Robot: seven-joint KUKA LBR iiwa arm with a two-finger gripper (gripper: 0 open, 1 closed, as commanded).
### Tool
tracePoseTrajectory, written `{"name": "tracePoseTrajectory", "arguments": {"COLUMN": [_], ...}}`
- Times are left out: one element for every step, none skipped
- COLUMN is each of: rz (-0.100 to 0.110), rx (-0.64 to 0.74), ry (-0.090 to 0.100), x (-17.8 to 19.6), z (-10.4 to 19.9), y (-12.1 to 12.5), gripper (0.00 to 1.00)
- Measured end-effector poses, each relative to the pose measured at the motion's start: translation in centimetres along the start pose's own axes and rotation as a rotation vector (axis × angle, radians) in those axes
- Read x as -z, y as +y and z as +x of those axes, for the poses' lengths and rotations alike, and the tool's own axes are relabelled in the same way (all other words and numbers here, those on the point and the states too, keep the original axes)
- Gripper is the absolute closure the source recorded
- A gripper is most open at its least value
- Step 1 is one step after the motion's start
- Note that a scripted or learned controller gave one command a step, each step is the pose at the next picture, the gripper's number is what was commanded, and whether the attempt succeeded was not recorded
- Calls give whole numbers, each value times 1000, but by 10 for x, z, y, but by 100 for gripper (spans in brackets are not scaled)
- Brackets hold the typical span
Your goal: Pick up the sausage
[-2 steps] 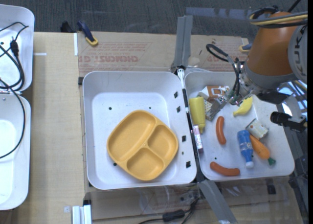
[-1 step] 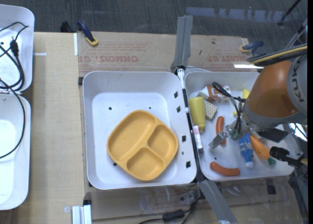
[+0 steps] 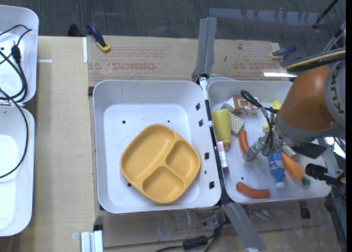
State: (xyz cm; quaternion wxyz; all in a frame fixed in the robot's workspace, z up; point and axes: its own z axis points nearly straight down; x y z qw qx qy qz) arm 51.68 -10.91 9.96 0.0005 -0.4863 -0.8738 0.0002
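A reddish-orange sausage lies flat near the front wall of the right bin. The gripper hangs low over the middle of that bin, a short way behind the sausage and apart from it. A second, smaller orange sausage-like piece lies just left of the gripper tip. Nothing shows held by the gripper. The arm's orange band covers the bin's right part.
A yellow bottle, a blue tube, an orange carrot-like piece and a small printed box crowd the right bin. The left bin holds a yellow divided plate.
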Motion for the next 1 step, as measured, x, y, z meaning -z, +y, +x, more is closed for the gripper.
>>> {"name": "tracePoseTrajectory", "arguments": {"rz": [-1], "rx": [10], "ry": [-2], "x": [125], "z": [43], "y": [20], "gripper": [100]}}
